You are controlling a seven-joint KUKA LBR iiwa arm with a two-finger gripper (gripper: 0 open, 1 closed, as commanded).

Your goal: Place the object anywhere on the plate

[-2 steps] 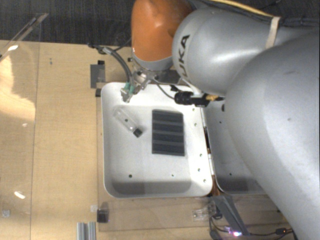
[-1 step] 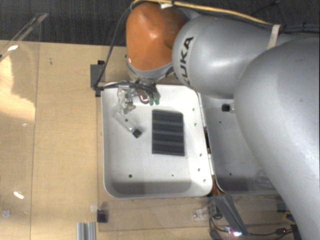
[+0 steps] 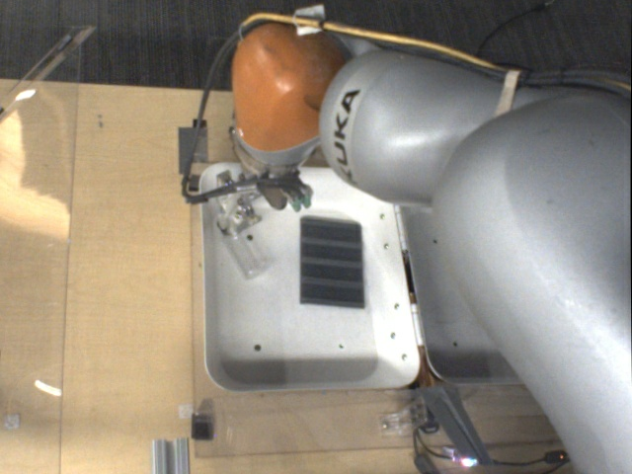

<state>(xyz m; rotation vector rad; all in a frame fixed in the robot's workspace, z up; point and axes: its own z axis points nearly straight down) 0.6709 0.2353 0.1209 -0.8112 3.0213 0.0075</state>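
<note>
- Stretching across the upper right and down the right side, the grey arm [image 3: 494,166] fills much of the scene, with KUKA lettering on its casing and a yellowish cable running along its top.
- The tabletop [image 3: 109,265] is pale wood with bright reflections on its left part; a clear sheet seems to lie over it, its edge showing as a faint line.
- Beyond the tabletop's far edge lies a dark, ribbed floor [image 3: 148,18] with thin black cables at the upper right.
- The left white bin [image 3: 296,368] sits in the middle, shallow, with rounded corners and small dark dots on its base.
- The right bin [image 3: 454,358] is touching it and is largely hidden under the arm.
- The orange band [image 3: 276,87] sits above the wrist, over the left bin's far end.
- A dark grey slatted plate [image 3: 332,262] lies flat on the left bin's floor, right of centre.
- The hand [image 3: 247,205] hangs over the bin's far left corner; whether it is wide or narrow, I cannot tell.
- A clear, pale object [image 3: 249,255] lies on the bin floor just below the hand, left of the plate and apart from it; its shape is hard to make out.
- A small black block [image 3: 201,426] sits on the tabletop near the bin's near left corner.
</note>
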